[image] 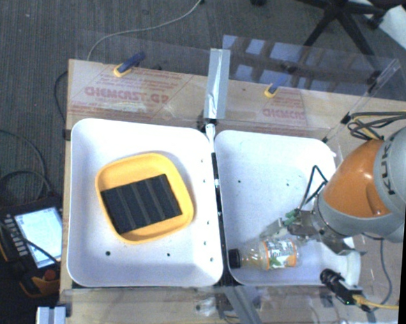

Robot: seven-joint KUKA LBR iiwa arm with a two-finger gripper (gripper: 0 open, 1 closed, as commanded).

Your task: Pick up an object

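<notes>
A clear plastic bottle with a black cap and an orange label [265, 255] lies on its side in the right shallow white bin [258, 176], near that bin's front wall, with its cap pointing toward the divider between the two bins. The grey arm with the orange band [358, 187] reaches in from the right and bends down over the bin's right front part. Its gripper [297, 225] sits low at the bottle's upper end, just beside or touching the bottle's base; how far it is open and whether it has hold of the bottle I cannot tell, since the wrist hides that part. In the left shallow white bin [92, 142] rests a yellow rounded-square tray with a black ribbed insert [144, 197], roughly in the middle. Both bins stand on a pale wooden surface [159, 95] with two small yellow-and-blue clamps at its back edge
</notes>
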